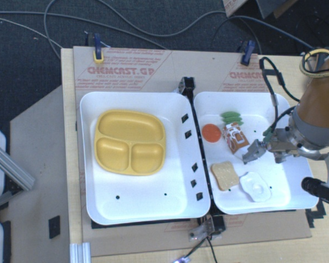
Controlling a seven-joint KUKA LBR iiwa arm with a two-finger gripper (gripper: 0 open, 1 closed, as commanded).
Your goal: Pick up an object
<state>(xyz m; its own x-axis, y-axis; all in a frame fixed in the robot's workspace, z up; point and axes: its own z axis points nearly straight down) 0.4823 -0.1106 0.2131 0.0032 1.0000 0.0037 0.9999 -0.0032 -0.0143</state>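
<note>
1. Your hand sits low over the right bin, its tip reaching in from the right toward the cluster of small things. Whether it is open or closed cannot be told from this slant; nothing shows between its tips.

2. The thing nearest it is the brown-and-white packet, just up and to the left of the hand tip, close beside it and possibly touching; the view does not settle that.

3. The packet's long axis runs from upper left to lower right in the view, only slightly tilted off the bin's near-far line. Its upper end points toward the green piece; its lower end points toward the hand.

4. The red disc lies just left of the packet, nearly touching it. It is round, so it has no axis to match.

5. The toast slice lies below and left of the hand, near but apart. The white lump lies directly below the hand, on the near side.

6. The yellow divided tray rests in the left bin, well apart from the hand.

7. Judging by closeness, the packet is the likeliest pick; you would want the hand closing across its short side.
</note>
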